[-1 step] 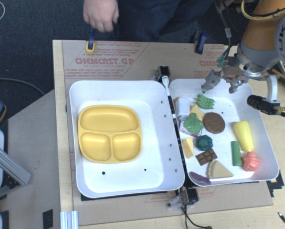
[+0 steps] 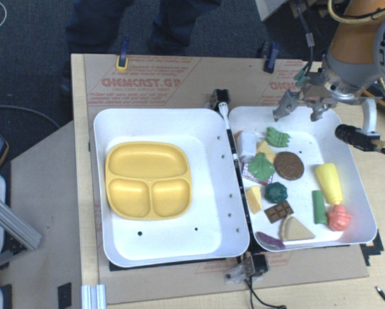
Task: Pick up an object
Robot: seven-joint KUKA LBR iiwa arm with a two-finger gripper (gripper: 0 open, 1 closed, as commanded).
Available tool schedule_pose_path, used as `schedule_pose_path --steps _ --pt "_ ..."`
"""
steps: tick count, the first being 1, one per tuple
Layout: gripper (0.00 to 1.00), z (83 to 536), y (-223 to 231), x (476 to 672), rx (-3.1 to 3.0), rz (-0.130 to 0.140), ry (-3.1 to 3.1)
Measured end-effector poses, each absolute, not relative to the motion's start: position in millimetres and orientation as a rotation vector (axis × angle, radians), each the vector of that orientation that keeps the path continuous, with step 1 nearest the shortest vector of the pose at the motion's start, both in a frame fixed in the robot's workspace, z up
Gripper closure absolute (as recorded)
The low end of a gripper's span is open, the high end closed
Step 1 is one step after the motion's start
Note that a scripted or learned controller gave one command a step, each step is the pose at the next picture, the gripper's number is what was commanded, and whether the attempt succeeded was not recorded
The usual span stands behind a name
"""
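Crowded toy food (image 2: 289, 192) fills the right bin (image 2: 363, 201) at lower right; jaws (image 2: 302, 107) hover spread and empty at upper right, risking a pinch between pieces.

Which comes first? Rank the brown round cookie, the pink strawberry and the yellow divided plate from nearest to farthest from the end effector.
Measured from the end effector, open above the right bin's far edge:
1. Brown round cookie, middle of the right bin.
2. Pink strawberry, right bin's near right corner.
3. Yellow divided plate, left bin.

Brown bench (image 2: 179, 76) bears 2 white bins (image 2: 109, 237) side by side
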State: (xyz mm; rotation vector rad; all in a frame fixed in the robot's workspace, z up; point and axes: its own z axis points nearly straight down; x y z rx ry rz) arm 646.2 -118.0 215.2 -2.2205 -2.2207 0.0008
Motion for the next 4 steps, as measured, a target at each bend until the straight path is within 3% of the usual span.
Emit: schedule_pose_path --steps 1,3,4 --pt "0.0 151.9 -113.3 642.8 -2.216 0.008 -2.217" --pt "0.0 89.1 -108.9 640.2 -2.221 -0.005 -2.221" --pt "1.0 101.4 -109.8 641.7 -2.227 -0.01 -2.227"
